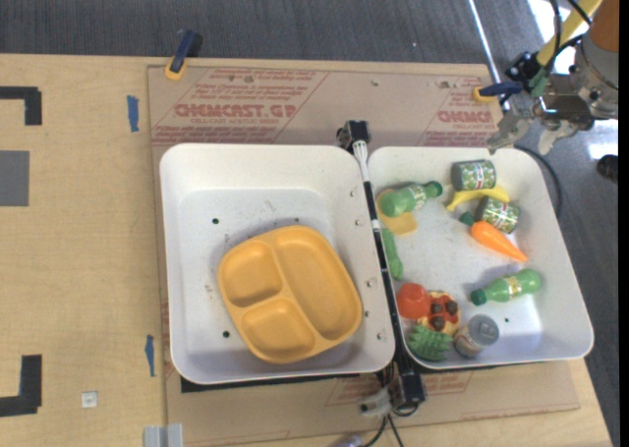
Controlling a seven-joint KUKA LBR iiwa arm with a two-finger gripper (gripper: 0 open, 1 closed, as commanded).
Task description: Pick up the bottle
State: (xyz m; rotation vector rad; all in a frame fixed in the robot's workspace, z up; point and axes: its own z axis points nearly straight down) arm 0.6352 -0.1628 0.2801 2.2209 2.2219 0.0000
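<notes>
Bottle pick not started, judging from the layout. Two green bottles lie in the right bin [565, 268]: one [409, 198] near the bin's upper left, on its side with its cap toward the can, another [507, 288] lower right, also on its side. Task doesn't say which one. Both sit flat on the bin floor, untouched.

Gripper [521, 138] hovers at the bin's upper right corner, over the rim, well apart from either bottle. Jaws look spread a bit with nothing between them, but it's small and cluttered with cables up there, so the exact gap is hard to read. Nothing is held.

What's left: basically all of it. Move over a bottle, descend, close, lift. The upper left bottle is nearer the wall and the divider; the lower right one has more room around it, so probably the easier grab.

Other stuff in the right bin: green can [474, 175], banana [478, 198], carrot [495, 240], red cup [413, 298], a grey round thing [478, 334], small toy food bits at the bottom. Left bin [187, 239] has a yellow divided plate [288, 293].

Writing: the cardboard sheet [256, 106] on the tabletop reads "CHEMCAST GP" in red, upper left, and repeats at upper right, partly cut off. Smaller print below is unreadable. Bottle and can labels are too small to read.
</notes>
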